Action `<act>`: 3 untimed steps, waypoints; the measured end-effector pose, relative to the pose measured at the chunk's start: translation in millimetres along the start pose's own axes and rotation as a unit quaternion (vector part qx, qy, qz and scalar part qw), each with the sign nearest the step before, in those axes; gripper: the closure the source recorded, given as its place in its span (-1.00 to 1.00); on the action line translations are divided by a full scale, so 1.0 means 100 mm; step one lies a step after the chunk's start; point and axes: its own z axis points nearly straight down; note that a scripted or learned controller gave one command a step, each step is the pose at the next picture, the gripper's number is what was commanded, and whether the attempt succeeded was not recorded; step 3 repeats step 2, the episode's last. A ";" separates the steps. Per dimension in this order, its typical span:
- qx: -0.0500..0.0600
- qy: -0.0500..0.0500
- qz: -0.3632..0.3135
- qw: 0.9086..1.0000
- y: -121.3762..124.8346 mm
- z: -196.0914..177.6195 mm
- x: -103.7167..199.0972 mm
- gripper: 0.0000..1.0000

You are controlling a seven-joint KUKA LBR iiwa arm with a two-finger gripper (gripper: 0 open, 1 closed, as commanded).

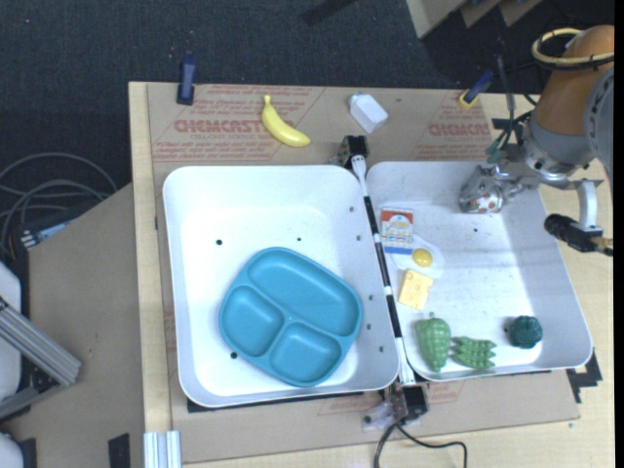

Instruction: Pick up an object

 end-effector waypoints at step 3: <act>0.002 0.002 0.001 1.000 -0.71 -0.81 1.35 1.00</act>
